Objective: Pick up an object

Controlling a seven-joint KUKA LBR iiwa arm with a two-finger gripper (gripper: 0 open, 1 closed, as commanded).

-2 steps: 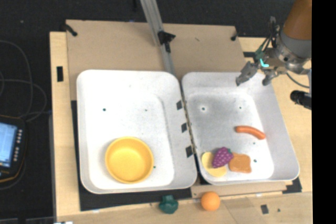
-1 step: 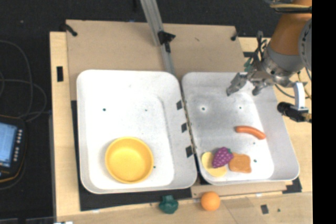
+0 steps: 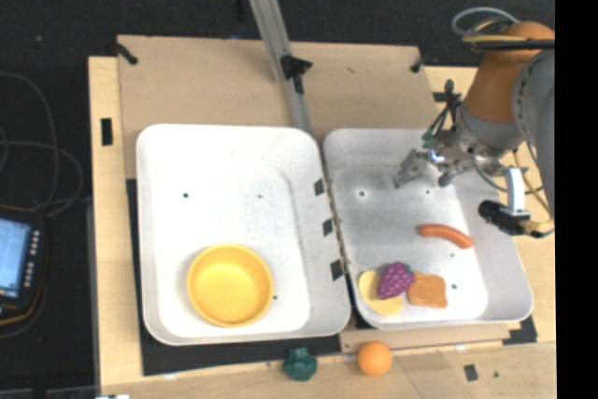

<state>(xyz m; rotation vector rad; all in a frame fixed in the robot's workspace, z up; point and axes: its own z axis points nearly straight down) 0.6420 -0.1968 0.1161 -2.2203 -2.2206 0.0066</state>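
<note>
gripper: the gripper (image 3: 432, 165) hangs over the upper part of the right bin (image 3: 374, 163), fingers spread apart with nothing between them, white floor showing in the gap.
arm: grey arm (image 3: 500, 98) with an orange band comes in from the right, its far side cut off at the edge.
sausage: a small orange-red sausage (image 3: 446, 235) lies flat on the right bin floor, below the gripper and apart from it, tilted a little.
grapes: a purple bunch of grapes (image 3: 396, 277) sits at the near edge of the right bin, resting on a yellow piece (image 3: 376, 291) that it partly hides.
bread: an orange-brown slice (image 3: 429, 292) lies just beside the grapes, touching them or nearly so.
bowl: a yellow bowl (image 3: 230, 284) sits in the near part of the left bin (image 3: 224, 173).
off the bins: an orange ball (image 3: 374, 358) and a dark green lump (image 3: 300, 364) rest on the bench (image 3: 187, 79); the lump's shape is too small to make out.
</note>
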